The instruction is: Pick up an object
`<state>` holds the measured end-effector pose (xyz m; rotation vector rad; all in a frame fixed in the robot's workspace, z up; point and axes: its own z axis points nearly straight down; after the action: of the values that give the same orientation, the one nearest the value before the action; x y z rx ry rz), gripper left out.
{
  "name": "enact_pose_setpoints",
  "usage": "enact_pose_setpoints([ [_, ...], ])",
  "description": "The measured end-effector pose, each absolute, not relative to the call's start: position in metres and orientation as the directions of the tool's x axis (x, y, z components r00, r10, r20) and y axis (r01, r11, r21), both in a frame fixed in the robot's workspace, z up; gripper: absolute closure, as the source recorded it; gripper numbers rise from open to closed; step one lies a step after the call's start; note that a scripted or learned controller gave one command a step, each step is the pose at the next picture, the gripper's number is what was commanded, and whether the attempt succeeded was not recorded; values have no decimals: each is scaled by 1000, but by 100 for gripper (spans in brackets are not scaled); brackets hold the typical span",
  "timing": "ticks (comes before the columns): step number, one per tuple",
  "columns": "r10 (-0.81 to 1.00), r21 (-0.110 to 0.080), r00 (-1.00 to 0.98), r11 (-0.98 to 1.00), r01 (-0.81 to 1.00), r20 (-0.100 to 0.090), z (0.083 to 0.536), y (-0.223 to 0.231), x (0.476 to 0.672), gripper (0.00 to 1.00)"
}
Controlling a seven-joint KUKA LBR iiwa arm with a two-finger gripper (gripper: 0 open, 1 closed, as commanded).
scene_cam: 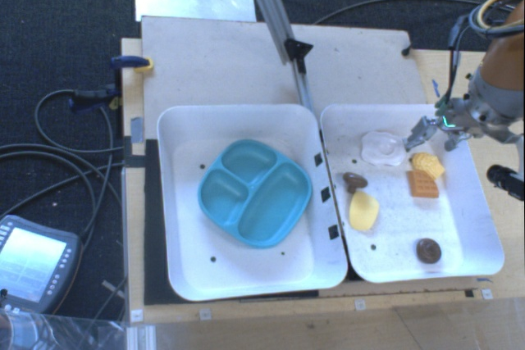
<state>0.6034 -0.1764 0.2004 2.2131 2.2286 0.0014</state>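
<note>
We see the gripper (432,133), jaws apart and empty, above the right bin's (484,201) far edge beside the yellow biscuit (427,165), likely light and crumbly, best pinched across its narrow sides.

Blue divided plate (255,202) in left bin (176,176), food items in right bin (472,201)
</note>
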Motion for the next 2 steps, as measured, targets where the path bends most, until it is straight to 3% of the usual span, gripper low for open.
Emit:
enact_pose_setpoints([
  [2,1000,-2,-2,2,1000,0,88,-174,603,0],
])
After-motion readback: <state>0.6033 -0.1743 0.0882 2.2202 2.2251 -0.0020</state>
